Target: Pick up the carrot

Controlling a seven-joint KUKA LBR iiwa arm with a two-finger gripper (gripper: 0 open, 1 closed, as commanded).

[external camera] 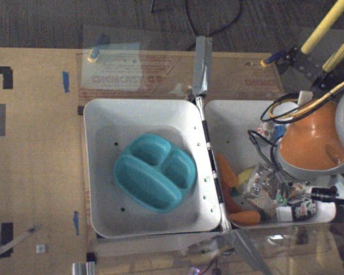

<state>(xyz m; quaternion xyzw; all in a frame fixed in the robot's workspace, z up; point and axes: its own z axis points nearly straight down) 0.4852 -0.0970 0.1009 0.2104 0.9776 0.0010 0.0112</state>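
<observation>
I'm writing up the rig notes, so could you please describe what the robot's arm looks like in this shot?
The arm shows as a rounded, glossy orange band with a pale grey rim beneath it. Black cables and a yellow one loop over its upper side, and thinner black wires trail from its left side over the right bin.

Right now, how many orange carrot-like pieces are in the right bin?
2: one carrot along the right bin's left wall, another by its front edge. Clutter may hide more.
</observation>
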